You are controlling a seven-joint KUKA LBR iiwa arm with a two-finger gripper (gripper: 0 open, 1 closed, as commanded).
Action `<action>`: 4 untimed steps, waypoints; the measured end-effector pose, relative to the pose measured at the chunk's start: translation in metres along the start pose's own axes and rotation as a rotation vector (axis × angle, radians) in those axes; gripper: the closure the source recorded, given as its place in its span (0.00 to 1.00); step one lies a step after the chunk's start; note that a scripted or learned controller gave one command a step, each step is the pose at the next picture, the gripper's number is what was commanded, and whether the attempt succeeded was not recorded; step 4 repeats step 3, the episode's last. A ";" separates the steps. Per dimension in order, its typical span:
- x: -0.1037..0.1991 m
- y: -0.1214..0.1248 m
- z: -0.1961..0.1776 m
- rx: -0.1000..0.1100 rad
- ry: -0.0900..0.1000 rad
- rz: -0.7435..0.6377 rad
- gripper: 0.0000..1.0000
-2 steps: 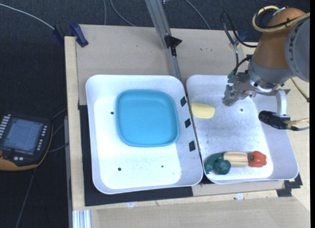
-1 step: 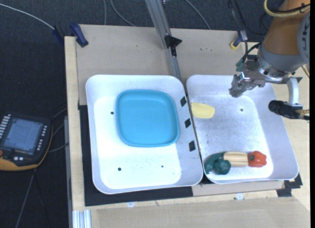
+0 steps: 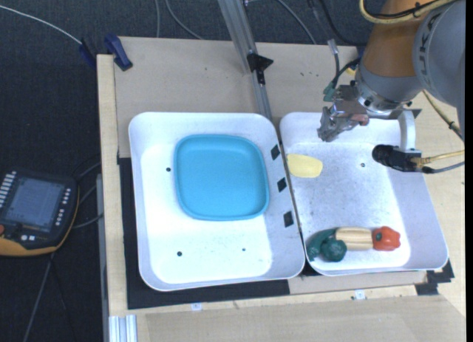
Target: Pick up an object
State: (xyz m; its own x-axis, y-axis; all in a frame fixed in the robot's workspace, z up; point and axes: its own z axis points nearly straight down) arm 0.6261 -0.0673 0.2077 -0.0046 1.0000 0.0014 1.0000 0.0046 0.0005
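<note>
My gripper [image 3: 329,128] hangs over the far left corner of the right bin [image 3: 414,207], below the arm's orange band. A pale yellow object [image 3: 304,165] lies in that bin near its left wall, a short way in front of and left of the gripper, apart from it. Along the bin's near edge sit a dark green object [image 3: 327,247], a tan cylinder [image 3: 353,238] and a red object [image 3: 386,238], touching in a row. Nothing shows in the gripper.
The left bin [image 3: 151,200] holds a square blue plate [image 3: 222,176]. A slanted metal post [image 3: 240,30] rises behind the gap between the bins. A black sensor [image 3: 392,156] on the arm hangs over the right bin. A handheld pendant [image 3: 33,207] lies off the bench at left.
</note>
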 end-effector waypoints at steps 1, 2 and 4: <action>0.051 -0.001 -0.012 -0.001 0.000 0.000 1.00; 0.095 0.016 -0.020 -0.001 0.000 0.001 1.00; 0.154 0.017 -0.030 0.000 0.000 0.000 1.00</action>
